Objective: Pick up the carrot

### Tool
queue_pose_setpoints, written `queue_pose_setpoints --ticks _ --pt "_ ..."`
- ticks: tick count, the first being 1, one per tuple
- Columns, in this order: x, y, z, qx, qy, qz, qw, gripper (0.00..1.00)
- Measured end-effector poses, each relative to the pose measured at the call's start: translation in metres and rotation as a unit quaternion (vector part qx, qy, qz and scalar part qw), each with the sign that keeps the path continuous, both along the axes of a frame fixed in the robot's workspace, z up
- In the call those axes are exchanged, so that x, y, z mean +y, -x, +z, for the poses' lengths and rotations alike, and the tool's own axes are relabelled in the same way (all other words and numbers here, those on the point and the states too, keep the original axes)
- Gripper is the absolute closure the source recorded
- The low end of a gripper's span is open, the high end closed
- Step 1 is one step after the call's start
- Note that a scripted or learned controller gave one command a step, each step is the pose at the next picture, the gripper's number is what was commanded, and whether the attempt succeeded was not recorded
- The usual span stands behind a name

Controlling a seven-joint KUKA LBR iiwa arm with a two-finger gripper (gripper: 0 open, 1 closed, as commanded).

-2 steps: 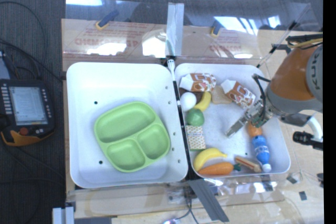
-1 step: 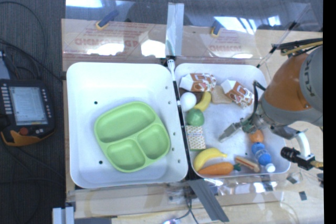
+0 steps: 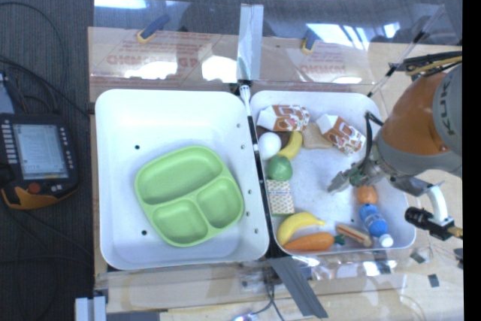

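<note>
Two white bins sitting side by side on the table — carrot (image 3: 308,241) lying at the near edge of the right bin (image 3: 312,103), touching a banana (image 3: 297,222). Claw (image 3: 346,180) hovering mid-bin, well short of it, carrying nothing visible — impossible to tell how open. Approaching, seemingly; next, likely shifting nearer and lowering over the carrot.

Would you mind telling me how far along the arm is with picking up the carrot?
Nothing looks done yet: the carrot lies at the near edge of the right bin, beside a banana. In hand: the gripper hangs over the middle of that bin, away from the carrot, with nothing visible between its fingers. Left: moving to the carrot, gripping and lifting it.
</note>
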State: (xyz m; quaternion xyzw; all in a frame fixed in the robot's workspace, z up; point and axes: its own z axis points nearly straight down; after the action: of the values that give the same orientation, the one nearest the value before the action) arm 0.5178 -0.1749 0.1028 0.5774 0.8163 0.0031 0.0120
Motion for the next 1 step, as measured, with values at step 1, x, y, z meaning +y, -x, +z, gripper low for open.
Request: queue_pose_setpoints --ticks 1 --pt "-0.0130 0.0204 -0.0096 0.001 0.0016 0.159 0.9872 1.00"
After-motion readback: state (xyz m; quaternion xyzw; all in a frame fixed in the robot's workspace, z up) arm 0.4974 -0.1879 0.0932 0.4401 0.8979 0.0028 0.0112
